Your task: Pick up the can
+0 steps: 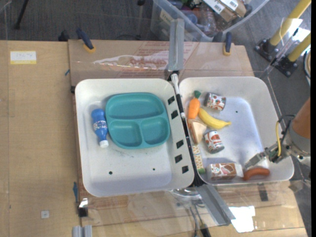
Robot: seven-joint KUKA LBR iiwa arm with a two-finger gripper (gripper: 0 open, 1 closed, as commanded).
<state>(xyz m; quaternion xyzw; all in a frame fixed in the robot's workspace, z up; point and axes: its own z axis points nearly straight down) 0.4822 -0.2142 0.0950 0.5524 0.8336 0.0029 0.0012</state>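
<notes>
nearest the camera, along the front wall of the right bin, a small carton with a brown and white label lies on its side, and just to its right lies a red sausage. the gripper sits low in that front right corner, just above the sausage, its metal tip pointing left toward the carton; whether the claw is open or closed cannot be told from this angle, and nothing is seen between its tips. the arm comes in from the right edge over the bin's rim.

a little farther back, near the middle of the right bin, stands a can with a red and white label, tilted, well apart from the gripper. just left of it is a tan wedge like a slice of bread. behind them a banana lies across the floor, with an orange carrot beside it against the divider. farthest back in this bin a second can with a similar label lies on its side.

in the left bin a teal divided plate rests in the middle, and a blue bottle with a white cap lies just beside its left edge.

beyond the bins, a clear tub holds assorted clutter.
</notes>
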